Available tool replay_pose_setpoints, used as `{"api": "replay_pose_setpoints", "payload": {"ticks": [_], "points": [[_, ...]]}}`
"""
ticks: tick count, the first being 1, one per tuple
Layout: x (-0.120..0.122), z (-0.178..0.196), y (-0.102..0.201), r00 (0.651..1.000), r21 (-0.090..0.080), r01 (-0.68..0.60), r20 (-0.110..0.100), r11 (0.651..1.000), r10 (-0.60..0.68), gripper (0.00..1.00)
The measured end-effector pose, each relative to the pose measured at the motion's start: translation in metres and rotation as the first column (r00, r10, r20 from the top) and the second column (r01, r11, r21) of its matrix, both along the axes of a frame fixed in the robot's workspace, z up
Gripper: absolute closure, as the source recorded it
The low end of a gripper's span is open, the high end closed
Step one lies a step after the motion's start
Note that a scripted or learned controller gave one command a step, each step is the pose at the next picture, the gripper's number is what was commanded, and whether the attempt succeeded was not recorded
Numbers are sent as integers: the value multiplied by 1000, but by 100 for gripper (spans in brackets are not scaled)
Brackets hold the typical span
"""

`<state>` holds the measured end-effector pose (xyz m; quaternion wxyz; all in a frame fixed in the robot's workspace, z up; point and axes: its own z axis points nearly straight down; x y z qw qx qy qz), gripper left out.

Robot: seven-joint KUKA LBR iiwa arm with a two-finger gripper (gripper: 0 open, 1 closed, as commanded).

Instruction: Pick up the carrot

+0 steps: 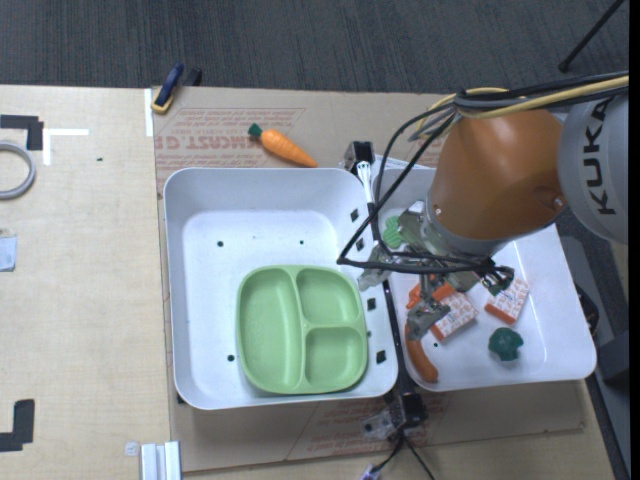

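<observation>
The carrot is orange with a green top. It lies on the cardboard just behind the left bin's far rim, outside both bins. My gripper hangs low over the left part of the right bin, far from the carrot and to its lower right. It points down among small items, and the orange wrist band above hides much of it. I see nothing clearly held in it.
A green divided plate lies in the left bin. The right bin holds two red-and-white packets, a dark green piece, a reddish sausage shape and a light green item. A blue marker lies on the bench at the back left.
</observation>
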<state>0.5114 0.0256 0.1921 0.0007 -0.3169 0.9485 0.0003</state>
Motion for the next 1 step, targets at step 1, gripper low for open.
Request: {"api": "replay_pose_setpoints", "payload": {"ticks": [1], "points": [[2,2,2,925,-1,-380,3,925,380,0]]}}
